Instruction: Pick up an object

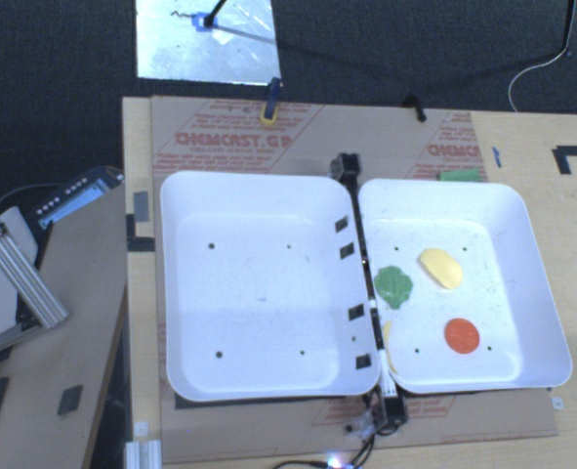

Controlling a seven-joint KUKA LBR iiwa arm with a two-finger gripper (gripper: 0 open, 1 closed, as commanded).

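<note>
Three small objects lie in the right bin [522, 233]. A green leafy piece [393, 285] sits near its left wall. A yellow oval object [441, 268] lies just right of it, toward the middle. An orange-red round object [462, 336] rests nearer the front of the bin. A pale yellow sliver [387, 345] shows against the left wall near the front.
The left bin [259, 291] stands beside the right one, joined along a black clipped seam [358, 272]. Both rest on a cardboard sheet [239, 140] on the bench. A shiny metal plate [207, 25] lies at the back, and a yellow clip [268, 115] sits at the cardboard's far edge.
</note>
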